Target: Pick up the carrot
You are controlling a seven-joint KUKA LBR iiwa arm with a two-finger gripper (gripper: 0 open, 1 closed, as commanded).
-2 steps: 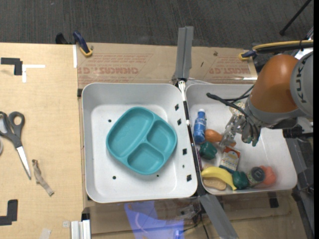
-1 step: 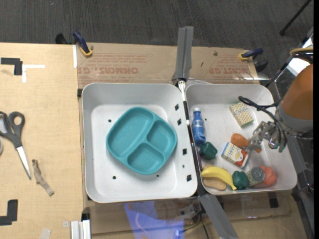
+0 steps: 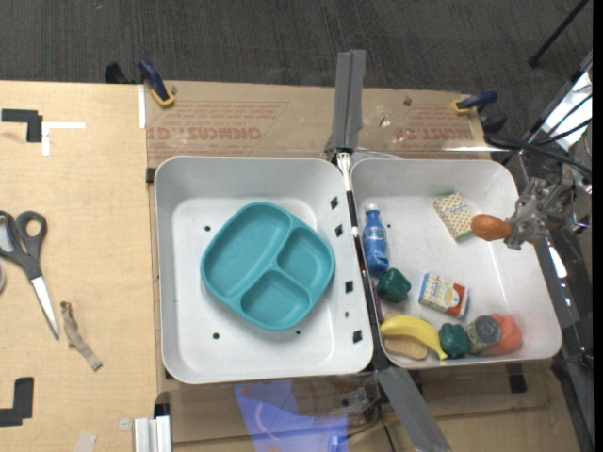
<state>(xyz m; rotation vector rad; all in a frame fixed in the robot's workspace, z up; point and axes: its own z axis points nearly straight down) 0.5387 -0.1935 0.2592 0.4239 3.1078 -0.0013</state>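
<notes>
Reversed red print is seen on the cardboard (image 3: 236, 125) behind the bins; it cannot be read with confidence. The gripper (image 3: 516, 226) is positioned over the right bin (image 3: 528, 290) near its right wall, and the carrot (image 3: 490, 226) appears clamped between its fingers, sticking out to the gripper's left. Just beyond the carrot a patterned sponge (image 3: 454, 215) is found. Below the gripper lie a small carton (image 3: 443, 295), a banana (image 3: 413, 330) and a blue bottle (image 3: 375, 238). The left bin (image 3: 179, 281) holds a teal divided plate (image 3: 268, 265).
</notes>
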